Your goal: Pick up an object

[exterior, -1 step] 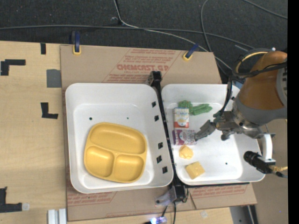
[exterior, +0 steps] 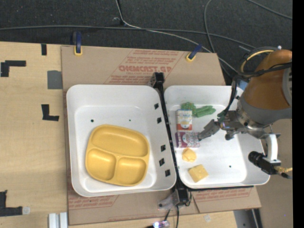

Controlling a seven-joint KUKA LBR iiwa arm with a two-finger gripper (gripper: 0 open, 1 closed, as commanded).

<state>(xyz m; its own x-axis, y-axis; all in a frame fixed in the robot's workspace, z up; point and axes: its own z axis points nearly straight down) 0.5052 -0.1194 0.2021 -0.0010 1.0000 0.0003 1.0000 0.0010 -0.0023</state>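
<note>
Now nothing is picked up yet: the purple packet [exterior: 187,139] lies in my right bin [exterior: 237,172], just beside my gripper [exterior: 205,131].
My fingers look released around nothing; the lift remains. The yellow block [exterior: 198,173] waits nearby, and the packet's label is too blurred to read.

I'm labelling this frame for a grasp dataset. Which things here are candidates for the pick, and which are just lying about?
Belong to the job:
gripper, in the right bin
green toy
red-and-white packet
purple packet
small yellow lump
yellow block

Just lying about:
yellow divided tray in the left bin
blue-and-yellow clamps
</note>
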